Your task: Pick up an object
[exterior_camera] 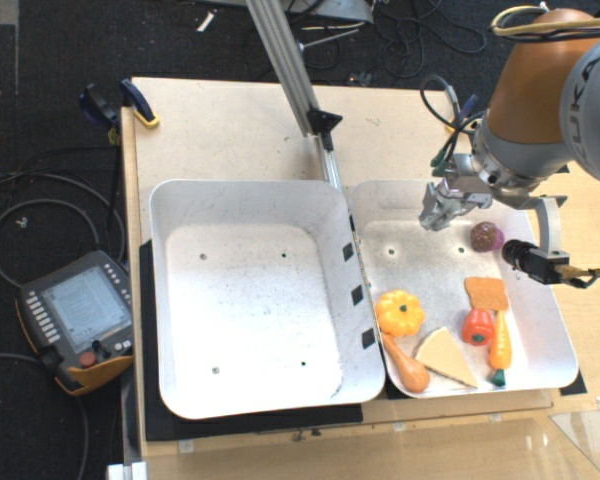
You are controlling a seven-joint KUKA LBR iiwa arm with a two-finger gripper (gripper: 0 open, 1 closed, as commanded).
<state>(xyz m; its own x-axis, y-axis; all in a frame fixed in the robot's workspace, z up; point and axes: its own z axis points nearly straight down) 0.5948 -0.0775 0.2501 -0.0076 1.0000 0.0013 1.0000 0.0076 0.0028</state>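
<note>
Gripper [438, 213] is seen over the upper part of the right bin [400, 200], nothing between its tips; open or shut cannot be told at this angle. Nearest candidate is the small purple ball [486, 236], just to its right near the bin's far wall: judged light, rigid, likely to roll, so it should be pinched across its middle from above. Yellow pumpkin [400, 313], cheese wedge [446, 357], orange carrot [408, 365], toast slice [486, 292] and red pepper [477, 326] are clustered at the lower end, some touching. Open floor is left between gripper and pumpkin; the bin's right rim is close to the ball
</note>
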